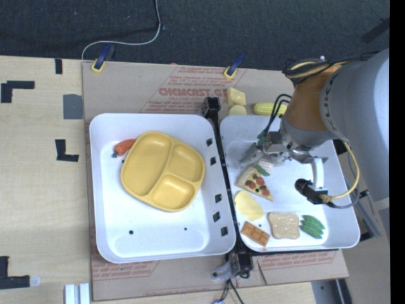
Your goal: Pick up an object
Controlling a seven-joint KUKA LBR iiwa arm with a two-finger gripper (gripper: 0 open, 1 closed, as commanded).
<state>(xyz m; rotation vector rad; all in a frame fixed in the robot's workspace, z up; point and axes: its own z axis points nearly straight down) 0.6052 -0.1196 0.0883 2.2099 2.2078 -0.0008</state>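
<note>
In the right bin (335, 230) lie a toy pizza slice (255, 183), a yellow oval piece (249, 204), a waffle piece (255, 233), a slice of toast (283, 225) and a green pea pod (311, 224). My gripper (261, 156) hangs low over the bin's upper middle, just above the pizza slice's top end. The grey arm with its orange band (310, 100) reaches in from the right and covers the bin's upper right part.
The left bin (107, 233) holds a yellow divided plate (163, 170) and an orange carrot (124, 146) at its upper left. A yellow cheese block (236, 97), a pale round piece (237, 111) and a corn cob (267, 109) lie behind the right bin.
</note>
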